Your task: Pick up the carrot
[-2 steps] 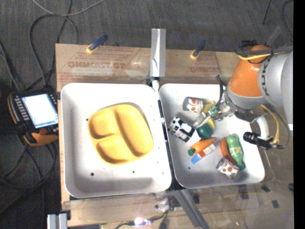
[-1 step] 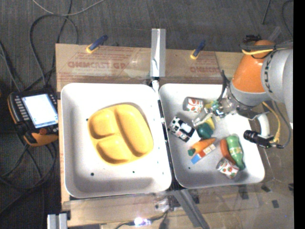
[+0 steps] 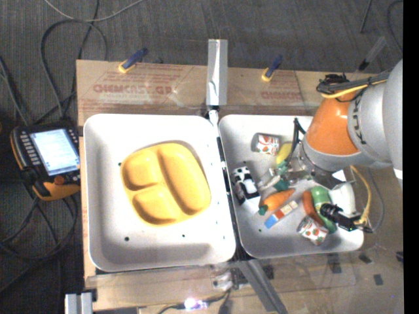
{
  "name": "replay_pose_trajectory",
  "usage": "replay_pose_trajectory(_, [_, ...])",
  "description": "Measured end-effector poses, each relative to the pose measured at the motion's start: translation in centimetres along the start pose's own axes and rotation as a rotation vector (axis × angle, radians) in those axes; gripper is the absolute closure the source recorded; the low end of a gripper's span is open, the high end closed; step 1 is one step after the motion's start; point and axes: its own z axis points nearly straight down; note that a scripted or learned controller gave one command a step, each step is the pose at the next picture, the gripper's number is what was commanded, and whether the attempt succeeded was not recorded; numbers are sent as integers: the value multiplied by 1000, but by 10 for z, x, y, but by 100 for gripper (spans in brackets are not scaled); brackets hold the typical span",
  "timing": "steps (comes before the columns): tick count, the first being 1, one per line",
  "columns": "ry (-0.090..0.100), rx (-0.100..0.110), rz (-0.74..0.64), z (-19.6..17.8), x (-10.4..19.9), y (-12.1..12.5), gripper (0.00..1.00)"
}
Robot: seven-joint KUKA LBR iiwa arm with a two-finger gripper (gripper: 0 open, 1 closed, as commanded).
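Reaching from right | gripper [image 3: 283,175] low over carrot [image 3: 280,201] | right bin [image 3: 249,241]

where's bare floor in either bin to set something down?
Left bin: bare white strip all round the yellow divided plate, widest along the near edge and left side. Right bin: small bare patch at the near-left corner below the carrot. Its middle and right are crowded under the gripper.

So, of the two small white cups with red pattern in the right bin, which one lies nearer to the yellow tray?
The cup at the bin's far side, beside the yellow banana-like item. The other cup lies at the near right corner, farther from the yellow tray.
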Motion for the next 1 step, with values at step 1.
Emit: replay_pose_trajectory(1, [1,-5,-116,-1,7,-32,0])
